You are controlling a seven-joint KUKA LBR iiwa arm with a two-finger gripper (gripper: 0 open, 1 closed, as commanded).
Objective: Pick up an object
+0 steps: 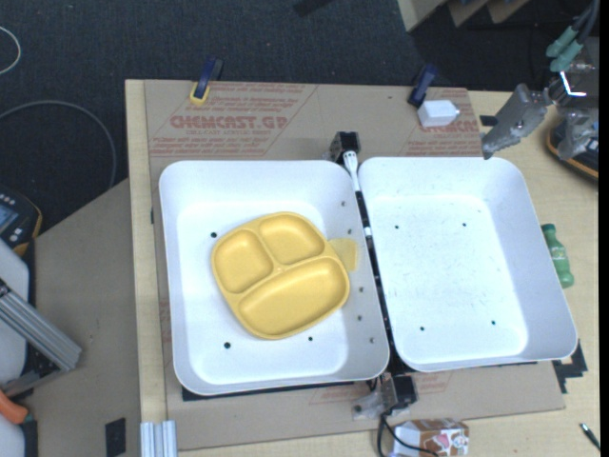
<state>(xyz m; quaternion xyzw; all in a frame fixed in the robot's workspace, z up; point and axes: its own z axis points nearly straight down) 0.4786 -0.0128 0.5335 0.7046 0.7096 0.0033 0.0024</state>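
In the left bin [181, 255], a yellow divided plate [279, 273] lies flat on the bin floor, slightly left of the bin's centre. The plate has three compartments: two smaller ones toward the far side and one larger one toward the near side. It is rotated at a slant to the bin walls. A small pale yellow piece [343, 252] lies against the plate's right edge, close to the wall shared with the right bin [533, 255].

The end effector [502, 133] is positioned at the upper right, just beyond the far right corner of the right bin, above the brown tabletop [285, 117]. It is well apart from the plate: the full width of the right bin lies between them. The end effector contacts no object. Whether its fingers are apart or together cannot be determined from this view.

A small white block [438, 113] rests on the tabletop to the left of the end effector.
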